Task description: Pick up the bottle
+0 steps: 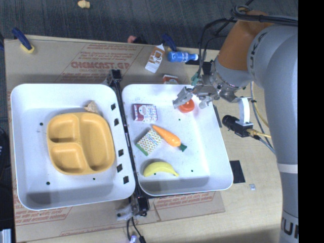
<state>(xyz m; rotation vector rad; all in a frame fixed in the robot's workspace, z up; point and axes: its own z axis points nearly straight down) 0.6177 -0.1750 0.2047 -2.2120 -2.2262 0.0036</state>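
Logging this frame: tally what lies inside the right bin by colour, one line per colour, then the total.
Orange: 2, the carrot and a small orange-red thing under the gripper
Yellow: 1, the banana
Dark red: 1, the small carton
Green and white: 1, the patterned block
Total: 5

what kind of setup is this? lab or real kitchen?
Most likely a robot lab bench, not a kitchen: two shallow white plastic bins clipped side by side on brown cardboard, toy food such as a plastic orange carrot, and a grey arm's hand above.
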